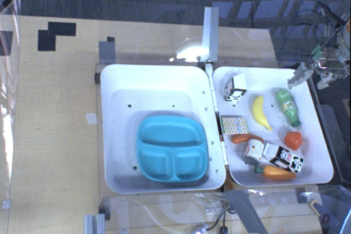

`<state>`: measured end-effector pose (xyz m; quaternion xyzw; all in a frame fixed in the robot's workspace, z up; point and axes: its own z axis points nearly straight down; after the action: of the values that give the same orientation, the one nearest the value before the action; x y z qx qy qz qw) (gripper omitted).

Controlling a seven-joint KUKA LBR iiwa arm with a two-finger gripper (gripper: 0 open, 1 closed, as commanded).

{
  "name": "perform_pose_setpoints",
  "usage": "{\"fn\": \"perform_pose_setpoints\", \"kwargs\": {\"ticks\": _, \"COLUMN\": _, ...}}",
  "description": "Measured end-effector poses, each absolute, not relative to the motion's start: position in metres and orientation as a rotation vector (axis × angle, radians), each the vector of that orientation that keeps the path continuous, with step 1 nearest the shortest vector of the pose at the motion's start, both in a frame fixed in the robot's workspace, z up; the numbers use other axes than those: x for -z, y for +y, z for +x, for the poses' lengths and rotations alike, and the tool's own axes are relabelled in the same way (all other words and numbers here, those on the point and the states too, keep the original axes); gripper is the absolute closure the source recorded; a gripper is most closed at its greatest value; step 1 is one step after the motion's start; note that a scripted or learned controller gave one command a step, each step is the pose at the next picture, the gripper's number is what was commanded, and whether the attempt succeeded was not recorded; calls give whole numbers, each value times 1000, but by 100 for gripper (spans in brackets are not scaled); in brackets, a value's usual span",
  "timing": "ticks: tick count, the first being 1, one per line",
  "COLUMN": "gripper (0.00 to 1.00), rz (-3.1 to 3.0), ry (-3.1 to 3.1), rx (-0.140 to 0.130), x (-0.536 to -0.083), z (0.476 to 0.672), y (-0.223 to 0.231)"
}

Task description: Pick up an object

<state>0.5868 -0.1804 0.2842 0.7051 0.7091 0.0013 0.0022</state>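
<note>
The gripper (pixel 311 69) hangs at the upper right corner of the right bin (pixel 324 170), above its rim near two o'clock; its fingers look parted and carry nothing, though they are small and partly blurred. No object is chosen by the task, so anything in that bin would serve: a green bottle (pixel 287 106) lies nearest, just toward seven o'clock of the gripper, a banana (pixel 260 112) lies at nine o'clock of the bottle, and a red tomato (pixel 293 140) at six o'clock of it. The left bin (pixel 118 96) holds a blue divided tray (pixel 172 147). By my reading this is the approach step, before any grasp. The next move calls for lining up over one piece, probably the bottle, and descending clear of its neighbours.
</note>
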Motion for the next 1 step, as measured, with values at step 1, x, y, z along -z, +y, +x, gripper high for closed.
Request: {"fn": "perform_pose_setpoints", "kwargs": {"ticks": 1, "gripper": 0, "rz": 2074, "ry": 2355, "rx": -3, "x": -137, "z": 626, "y": -192}}
